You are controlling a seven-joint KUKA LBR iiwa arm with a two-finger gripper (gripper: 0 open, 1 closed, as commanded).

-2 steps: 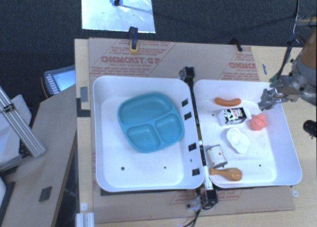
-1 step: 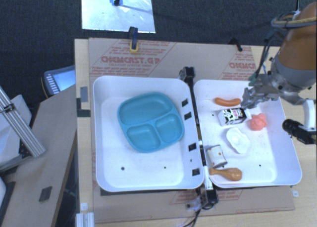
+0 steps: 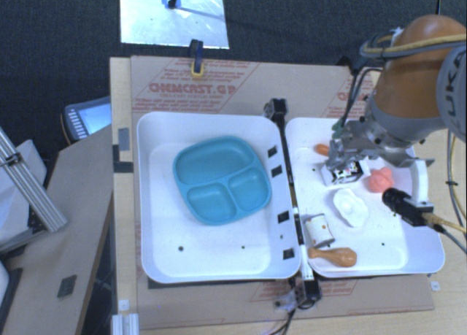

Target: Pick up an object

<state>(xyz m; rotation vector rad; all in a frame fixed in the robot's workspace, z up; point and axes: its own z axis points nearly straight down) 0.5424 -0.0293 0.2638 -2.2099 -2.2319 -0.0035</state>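
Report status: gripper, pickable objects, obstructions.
Gripper low in right bin, fingers unclear. White piece, pink lump beside it. Nothing visibly held.

Even, fairly bright overhead light, soft shadows only. Strong glare on the shiny silver square sheet (image 3: 174, 6) at top; the two shallow white plastic bins (image 3: 157, 202) look near blown out. Dark backdrop keeps little detail. Overall slightly soft, low resolution; small items blurry.

I see my arm (image 3: 419, 71) reaching in from the right, orange band up top, wrist bent down, hand (image 3: 341, 169) low over right side.
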